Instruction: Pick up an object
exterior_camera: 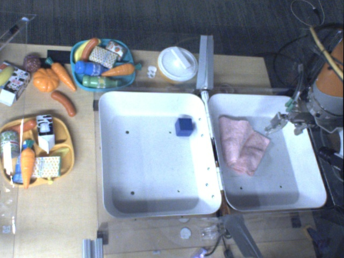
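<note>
A small blue block lies in the left bin, near its upper right corner. A crumpled pink cloth rests in the right bin, toward its left side. My gripper hangs over the upper right part of the right bin, just right of the cloth and above it. Its two fingers stand apart, open, with nothing between them. The grey arm with the orange band comes in from the right edge.
Left of the bins, the bench holds a blue bowl of toy food, a yellow tray of toy food, and loose toy vegetables. A white lidded bowl stands behind the left bin. A metal divider rises between the bins.
</note>
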`<state>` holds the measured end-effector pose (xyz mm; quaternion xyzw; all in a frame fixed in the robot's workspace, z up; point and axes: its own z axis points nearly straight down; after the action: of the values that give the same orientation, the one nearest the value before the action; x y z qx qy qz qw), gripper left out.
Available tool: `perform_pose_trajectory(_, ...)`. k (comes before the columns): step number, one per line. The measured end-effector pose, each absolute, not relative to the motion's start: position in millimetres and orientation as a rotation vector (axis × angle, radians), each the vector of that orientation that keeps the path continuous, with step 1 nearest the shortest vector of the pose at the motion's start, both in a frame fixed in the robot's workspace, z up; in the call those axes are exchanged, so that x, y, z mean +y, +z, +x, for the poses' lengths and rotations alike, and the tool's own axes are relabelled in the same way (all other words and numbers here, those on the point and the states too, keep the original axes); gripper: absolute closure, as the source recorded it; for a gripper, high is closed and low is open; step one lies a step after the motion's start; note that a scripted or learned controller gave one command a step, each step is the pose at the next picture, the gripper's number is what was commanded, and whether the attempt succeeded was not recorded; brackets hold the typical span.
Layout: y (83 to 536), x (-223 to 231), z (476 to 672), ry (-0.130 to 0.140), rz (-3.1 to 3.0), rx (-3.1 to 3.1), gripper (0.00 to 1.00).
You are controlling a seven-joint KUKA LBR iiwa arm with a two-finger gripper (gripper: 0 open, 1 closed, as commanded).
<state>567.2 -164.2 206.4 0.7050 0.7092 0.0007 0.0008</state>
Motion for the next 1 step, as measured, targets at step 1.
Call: perform_pose_trajectory(1,96.8,-121.3,591.5,0.009,2.204,2.228,0.00)
